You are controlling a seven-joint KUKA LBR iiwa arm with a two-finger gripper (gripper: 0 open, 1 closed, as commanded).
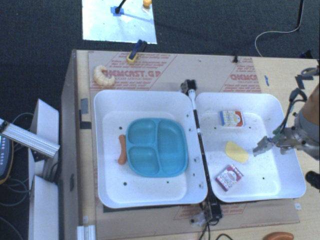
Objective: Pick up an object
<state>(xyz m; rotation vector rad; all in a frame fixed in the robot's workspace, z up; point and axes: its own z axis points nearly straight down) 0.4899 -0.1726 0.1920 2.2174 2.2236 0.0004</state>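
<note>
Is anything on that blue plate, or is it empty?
Empty: all sections of the plate show bare blue. The sausage lies beside it in the bin.

Dark carpet floor [210, 14] around a cardboard-topped surface [165, 69]. Shiny metal sheet [117, 14] on the floor at top. White cable [280, 31] upper right, white boxes [45, 149] at left.
</note>
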